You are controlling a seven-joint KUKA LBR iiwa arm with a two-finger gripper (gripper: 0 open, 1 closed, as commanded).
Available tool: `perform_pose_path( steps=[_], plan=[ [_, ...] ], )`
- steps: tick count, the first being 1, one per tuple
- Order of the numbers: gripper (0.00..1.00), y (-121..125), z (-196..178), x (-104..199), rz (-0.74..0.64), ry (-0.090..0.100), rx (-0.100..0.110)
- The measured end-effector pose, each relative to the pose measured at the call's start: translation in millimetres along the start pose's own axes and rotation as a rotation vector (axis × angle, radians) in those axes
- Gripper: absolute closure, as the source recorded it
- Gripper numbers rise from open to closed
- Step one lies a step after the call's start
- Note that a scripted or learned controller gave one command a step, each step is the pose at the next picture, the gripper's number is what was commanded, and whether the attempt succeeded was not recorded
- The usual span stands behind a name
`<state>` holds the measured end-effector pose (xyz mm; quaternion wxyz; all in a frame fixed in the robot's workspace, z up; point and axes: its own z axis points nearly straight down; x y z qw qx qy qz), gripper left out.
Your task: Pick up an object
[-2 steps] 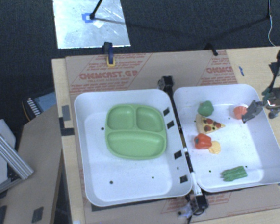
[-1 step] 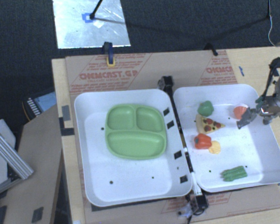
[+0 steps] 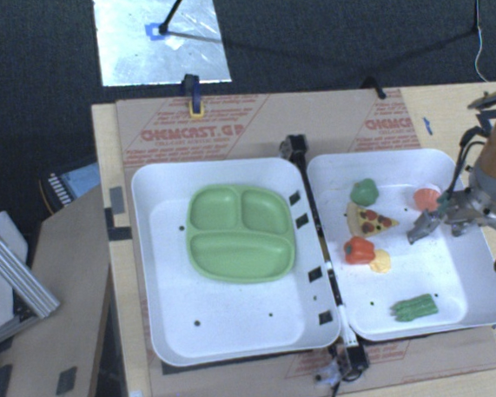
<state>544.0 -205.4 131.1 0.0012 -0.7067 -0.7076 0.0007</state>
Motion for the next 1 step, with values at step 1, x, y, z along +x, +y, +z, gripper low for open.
perform_pose_path(
  steps=[1],
  plan=[
    [1.0,1.7,-14.2,-0.5,-0.001,-0.002,-0.007]
  ],
)
